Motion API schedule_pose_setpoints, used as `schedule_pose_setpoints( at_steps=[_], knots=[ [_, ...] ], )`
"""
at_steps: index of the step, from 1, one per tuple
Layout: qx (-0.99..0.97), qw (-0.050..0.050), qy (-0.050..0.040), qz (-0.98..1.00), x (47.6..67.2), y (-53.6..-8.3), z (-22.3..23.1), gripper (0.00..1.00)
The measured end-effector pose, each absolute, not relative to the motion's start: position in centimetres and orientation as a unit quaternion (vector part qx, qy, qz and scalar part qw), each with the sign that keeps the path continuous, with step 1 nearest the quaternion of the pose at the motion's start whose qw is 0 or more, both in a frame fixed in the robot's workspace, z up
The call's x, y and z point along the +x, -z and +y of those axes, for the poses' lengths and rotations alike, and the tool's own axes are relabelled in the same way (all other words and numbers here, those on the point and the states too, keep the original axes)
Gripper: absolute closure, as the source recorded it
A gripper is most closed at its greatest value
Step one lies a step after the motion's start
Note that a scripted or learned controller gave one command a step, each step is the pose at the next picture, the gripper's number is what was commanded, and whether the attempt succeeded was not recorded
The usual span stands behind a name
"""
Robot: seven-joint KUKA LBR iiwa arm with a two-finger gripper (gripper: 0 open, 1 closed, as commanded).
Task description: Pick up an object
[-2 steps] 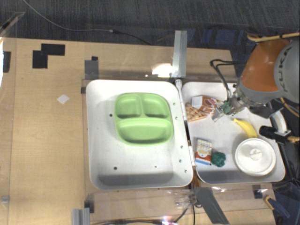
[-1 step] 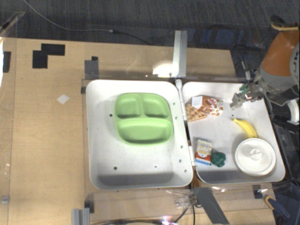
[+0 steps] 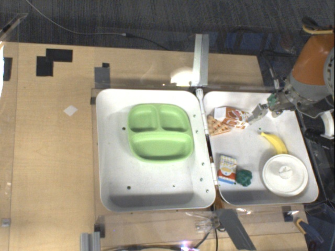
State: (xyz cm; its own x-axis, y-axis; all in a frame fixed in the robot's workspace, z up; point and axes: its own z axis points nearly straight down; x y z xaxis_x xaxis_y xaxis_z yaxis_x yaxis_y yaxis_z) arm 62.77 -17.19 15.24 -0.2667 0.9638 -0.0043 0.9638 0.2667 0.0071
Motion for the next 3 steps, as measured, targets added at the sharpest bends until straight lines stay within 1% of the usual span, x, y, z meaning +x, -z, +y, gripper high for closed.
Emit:
schedule_pose_setpoints(
  at_steps=[1,2,3],
  knots=[
    [0.652,0.004,-0.0017,0.758,56.8,-8.7,-20.6,0.00],
    [0.651,0.007,-0.0034,0.759,57.1,-10.0,-20.6,1.00],
    [0.613,0.003,-0.0020,0.790,57.7,-19.3,-12.2,1.00]
  ],
)
